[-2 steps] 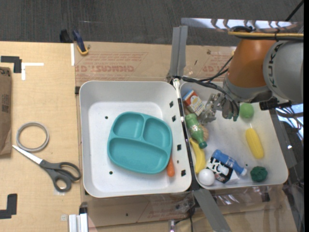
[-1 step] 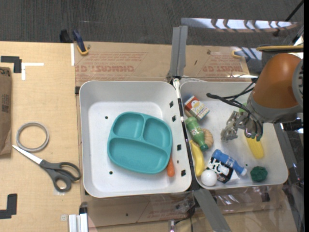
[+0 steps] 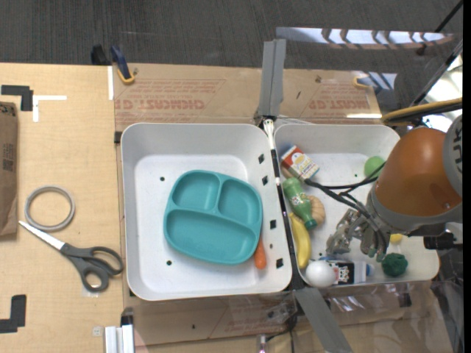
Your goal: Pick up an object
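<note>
The hand is being lowered into the right bin, near its front edge; whether it is open cannot be told. A banana is lying just beside it. A clean closing is called for next.

A pale wooden bench top spreads left, brown cardboard sheeting lies under the 2 bins, and dark grey ribbed flooring runs along the far side.
</note>
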Robot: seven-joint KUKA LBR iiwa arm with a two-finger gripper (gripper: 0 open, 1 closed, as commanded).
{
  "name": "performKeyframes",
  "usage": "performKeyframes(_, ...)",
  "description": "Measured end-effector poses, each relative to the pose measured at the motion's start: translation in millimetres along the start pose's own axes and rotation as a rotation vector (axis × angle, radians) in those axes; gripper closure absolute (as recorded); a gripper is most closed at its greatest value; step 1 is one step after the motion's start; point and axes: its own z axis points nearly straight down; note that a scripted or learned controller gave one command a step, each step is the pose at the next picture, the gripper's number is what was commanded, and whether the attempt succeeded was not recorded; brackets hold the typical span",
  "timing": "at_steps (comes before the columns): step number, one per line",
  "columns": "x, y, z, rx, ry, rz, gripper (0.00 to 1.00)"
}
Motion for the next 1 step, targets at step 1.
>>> performKeyframes(1, -59.5, 34.5, -13.9, 0.001, -0.003, 0.183, 0.00)
